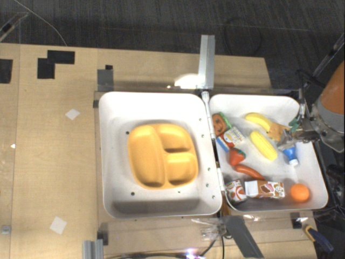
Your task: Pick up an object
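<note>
I have the arm in over the right bin's right edge.

Left bin (pixel 110 144) carries a yellow divided tray (pixel 161 155) at its middle. Right bin (pixel 315 169) has a banana (pixel 257 121) near its far edge, a corn cob (pixel 264 145) mid-bin and an orange (pixel 299 192) in its near right corner. The gripper (pixel 294 134) sits above a blue bottle (pixel 290 155); I cannot tell its state.

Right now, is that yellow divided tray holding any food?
Empty. The yellow divided plastic tray in the left white bin shows bare compartments.
</note>
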